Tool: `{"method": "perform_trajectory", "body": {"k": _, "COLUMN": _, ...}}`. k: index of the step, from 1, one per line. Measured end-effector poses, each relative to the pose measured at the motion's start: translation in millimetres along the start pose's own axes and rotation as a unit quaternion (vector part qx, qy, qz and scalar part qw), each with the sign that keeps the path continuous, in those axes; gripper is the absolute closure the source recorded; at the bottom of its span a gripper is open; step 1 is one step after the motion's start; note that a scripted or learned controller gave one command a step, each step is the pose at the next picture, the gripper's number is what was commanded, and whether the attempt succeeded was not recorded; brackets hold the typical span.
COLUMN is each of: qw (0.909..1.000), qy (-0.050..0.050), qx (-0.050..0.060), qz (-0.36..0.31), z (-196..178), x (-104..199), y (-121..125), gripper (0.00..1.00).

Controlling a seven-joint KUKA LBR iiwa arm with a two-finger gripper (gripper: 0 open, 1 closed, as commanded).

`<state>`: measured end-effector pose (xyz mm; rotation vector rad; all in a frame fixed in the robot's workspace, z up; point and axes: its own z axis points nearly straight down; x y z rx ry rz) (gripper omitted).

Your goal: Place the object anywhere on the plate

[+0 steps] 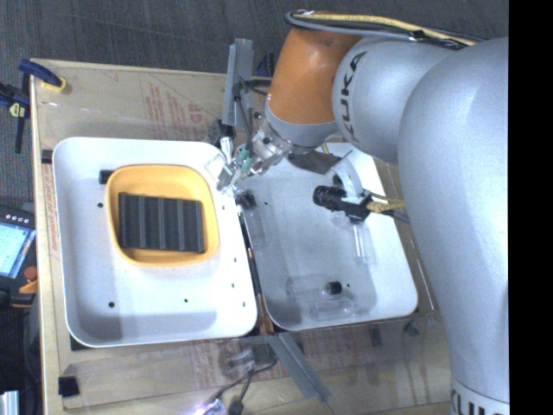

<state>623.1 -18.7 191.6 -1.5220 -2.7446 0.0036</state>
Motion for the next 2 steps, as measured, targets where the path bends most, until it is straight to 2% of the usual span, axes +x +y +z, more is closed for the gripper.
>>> {"method": "perform_trajectory", "body": {"k": 1, "qw": 0.9901, "qy": 0.0, "qx": 0.0, "qz": -0.141, "z": 0.3, "x": 27.9, "y": -5.4, "gripper": 1.0}}
{"method": "perform_trajectory", "body": {"k": 2, "qw": 0.9901, "qy": 0.0, "qx": 0.0, "qz": -0.14, "z": 0.2, "x": 27.5, "y": -5.5, "gripper": 0.0}}
